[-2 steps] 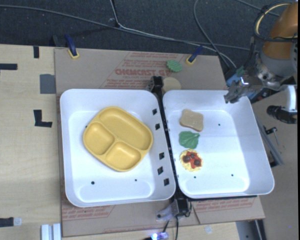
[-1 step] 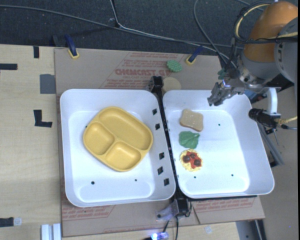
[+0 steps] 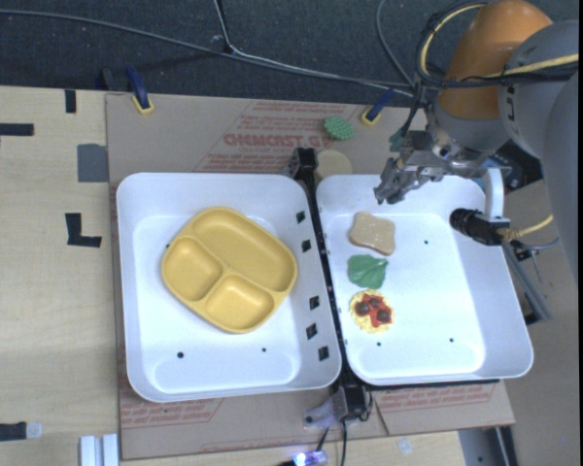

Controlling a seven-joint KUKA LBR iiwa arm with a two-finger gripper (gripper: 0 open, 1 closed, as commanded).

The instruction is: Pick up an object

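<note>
In the right bin [image 3: 466, 348] lie three food pieces in a column near its left wall: a tan slice of bread [image 3: 372, 233], a green leaf [image 3: 368, 271] below it, and a small yellow round with red topping [image 3: 372, 311] lowest. My gripper [image 3: 393, 188] hangs over the bin's far edge, just up and right of the bread and apart from it. Nothing shows between its fingers.
The left bin [image 3: 146, 348] holds a yellow three-compartment plate [image 3: 228, 268]. A black divider with clips [image 3: 316, 260] runs between the bins. A small green object [image 3: 338, 125] lies on the cardboard behind the bins. A black cable loops across the back.
</note>
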